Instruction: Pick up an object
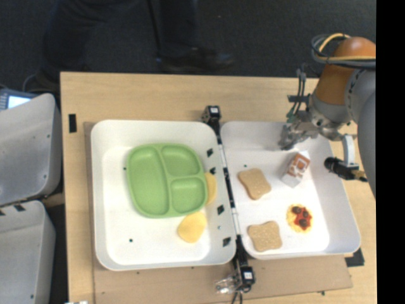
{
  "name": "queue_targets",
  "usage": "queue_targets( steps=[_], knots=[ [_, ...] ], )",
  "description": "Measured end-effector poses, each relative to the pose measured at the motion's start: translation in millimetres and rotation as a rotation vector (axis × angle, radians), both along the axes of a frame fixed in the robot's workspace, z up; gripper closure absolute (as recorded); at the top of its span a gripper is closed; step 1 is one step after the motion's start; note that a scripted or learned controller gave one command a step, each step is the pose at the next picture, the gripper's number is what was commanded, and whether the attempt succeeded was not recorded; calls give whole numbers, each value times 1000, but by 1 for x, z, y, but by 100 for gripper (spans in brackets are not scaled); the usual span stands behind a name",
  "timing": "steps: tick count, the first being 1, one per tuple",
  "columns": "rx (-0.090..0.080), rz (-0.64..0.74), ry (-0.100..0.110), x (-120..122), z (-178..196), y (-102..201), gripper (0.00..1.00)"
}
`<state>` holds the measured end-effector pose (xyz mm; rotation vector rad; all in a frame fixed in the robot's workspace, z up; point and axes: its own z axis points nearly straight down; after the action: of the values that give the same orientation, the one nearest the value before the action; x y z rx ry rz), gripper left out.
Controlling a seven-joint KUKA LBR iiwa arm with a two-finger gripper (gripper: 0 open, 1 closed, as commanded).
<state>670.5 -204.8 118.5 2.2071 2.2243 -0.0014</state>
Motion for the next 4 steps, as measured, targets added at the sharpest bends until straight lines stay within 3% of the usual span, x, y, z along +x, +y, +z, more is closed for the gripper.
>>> queue_targets(
  steps=[2,4],
  knots=[
    [3,0,-3,3,100,-2,100],
    [7,-2,4,-21,119,93,100]
  ],
)
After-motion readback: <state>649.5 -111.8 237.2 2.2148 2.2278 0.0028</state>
